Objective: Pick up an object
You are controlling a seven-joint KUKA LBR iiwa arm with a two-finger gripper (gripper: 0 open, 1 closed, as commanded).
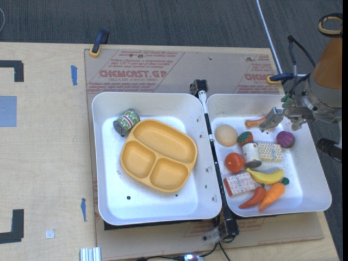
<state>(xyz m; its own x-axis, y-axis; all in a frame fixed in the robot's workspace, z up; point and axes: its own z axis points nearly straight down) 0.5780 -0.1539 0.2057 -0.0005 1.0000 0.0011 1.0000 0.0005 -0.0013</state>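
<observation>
My gripper (pixel 284 120) hangs over the far right part of the right bin (pixel 321 192), open, with nothing between its fingers (pixel 270 119). A purple plum-like toy (pixel 285 139) lies just in front of it, and an orange piece (pixel 254 123) lies just to its left. Further toy food fills this bin: a beige egg shape (pixel 225 135), a red tomato (pixel 235 161), a small red-capped bottle (pixel 249 149), a pale cracker (pixel 270 151), a banana (pixel 266 175), a carrot (pixel 273 194), a red chili (pixel 253 198) and a red-and-white packet (pixel 240 184).
The left bin (pixel 103 162) holds a yellow divided plate (pixel 159 155) and a green can (pixel 126 122) lying at its far left. A black clamp (pixel 199 86) sits at the bins' shared far edge. Cables run along the right side by the arm.
</observation>
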